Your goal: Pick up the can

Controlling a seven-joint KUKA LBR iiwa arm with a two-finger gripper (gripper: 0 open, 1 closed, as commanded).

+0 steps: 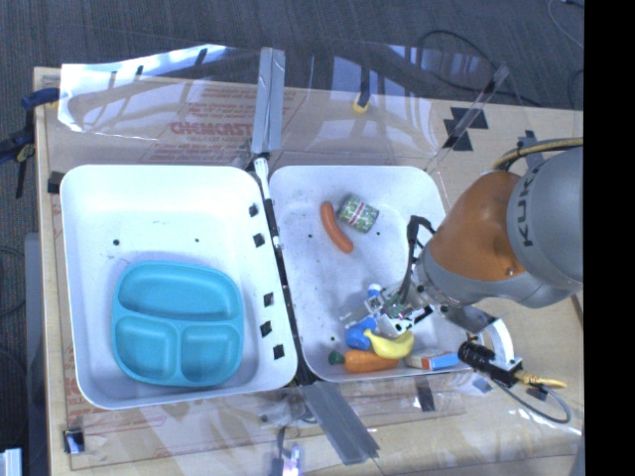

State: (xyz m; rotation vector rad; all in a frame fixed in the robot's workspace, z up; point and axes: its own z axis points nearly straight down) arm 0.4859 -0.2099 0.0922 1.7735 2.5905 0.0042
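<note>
The can [357, 213] is small, green and silver, and lies on its side near the back of the right bin [298, 266]. My gripper [398, 311] is down in the front part of that bin, well apart from the can, about a hundred pixels nearer the front and a little to the right. It hangs over a cluster of small toys, and the grey and orange arm [486, 241] comes in from the right above it.
A red sausage [336, 226] lies just left of the can. A banana [389, 344], a carrot [367, 362], a blue piece [361, 328] and a small tube [434, 361] crowd the front. The left bin [89, 206] holds a blue divided tray [179, 322].
</note>
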